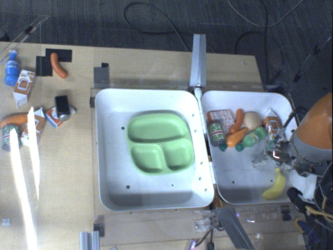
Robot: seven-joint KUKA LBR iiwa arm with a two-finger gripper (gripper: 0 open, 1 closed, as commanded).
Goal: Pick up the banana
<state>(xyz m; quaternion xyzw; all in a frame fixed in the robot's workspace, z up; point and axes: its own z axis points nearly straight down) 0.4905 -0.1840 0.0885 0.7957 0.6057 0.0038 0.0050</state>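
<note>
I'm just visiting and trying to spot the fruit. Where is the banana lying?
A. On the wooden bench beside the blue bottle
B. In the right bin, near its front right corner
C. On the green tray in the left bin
B: the yellow banana lies on the floor of the right bin, near its front right corner.

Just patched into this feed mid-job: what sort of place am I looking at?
Most likely a robotics lab test bench: two white bins fixed side by side, toy food like the banana, and loose cables on the carpet.

Lab: cabled bench (156, 66), white bins (104, 155)
</note>
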